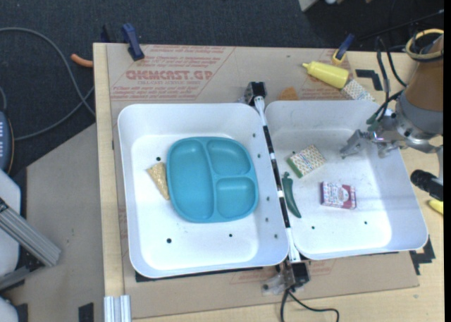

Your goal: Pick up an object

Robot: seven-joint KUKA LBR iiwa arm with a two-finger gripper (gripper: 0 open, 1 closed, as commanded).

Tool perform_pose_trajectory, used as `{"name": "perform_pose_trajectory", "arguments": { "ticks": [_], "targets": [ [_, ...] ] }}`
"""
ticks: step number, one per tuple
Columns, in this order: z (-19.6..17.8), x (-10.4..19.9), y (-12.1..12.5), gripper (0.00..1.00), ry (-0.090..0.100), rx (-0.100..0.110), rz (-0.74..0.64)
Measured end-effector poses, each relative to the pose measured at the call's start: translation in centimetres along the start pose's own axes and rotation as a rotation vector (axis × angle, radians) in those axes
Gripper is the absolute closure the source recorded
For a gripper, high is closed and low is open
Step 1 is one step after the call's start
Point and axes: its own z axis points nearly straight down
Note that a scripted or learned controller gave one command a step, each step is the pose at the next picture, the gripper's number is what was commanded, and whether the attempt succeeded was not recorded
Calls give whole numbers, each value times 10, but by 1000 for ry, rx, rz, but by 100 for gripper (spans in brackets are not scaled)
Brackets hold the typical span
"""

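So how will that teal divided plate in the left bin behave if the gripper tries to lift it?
The plate looks like rigid moulded plastic, so probably stiff and light. It is wide and lies flat, so a two-finger grasp likely needs the rim. Its smooth surface may slip.

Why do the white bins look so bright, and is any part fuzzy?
In the camera view, overhead light washes the white bins so their walls nearly lose detail; soft shadows sit under the blue tray and along the bin rims. The gripper and arm at the right look a bit fuzzy, and the small packets' print is too small to read.
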Motion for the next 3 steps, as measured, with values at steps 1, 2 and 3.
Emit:
{"name": "perform_pose_trajectory", "arguments": {
  "ticks": [1,2,3],
  "targets": [
    [26,90,-33,0,4,5,-1],
    [41,84,-76,0,-4,-17,-1],
    [30,82,-75,100,-10,-22,1]
  ]
}}
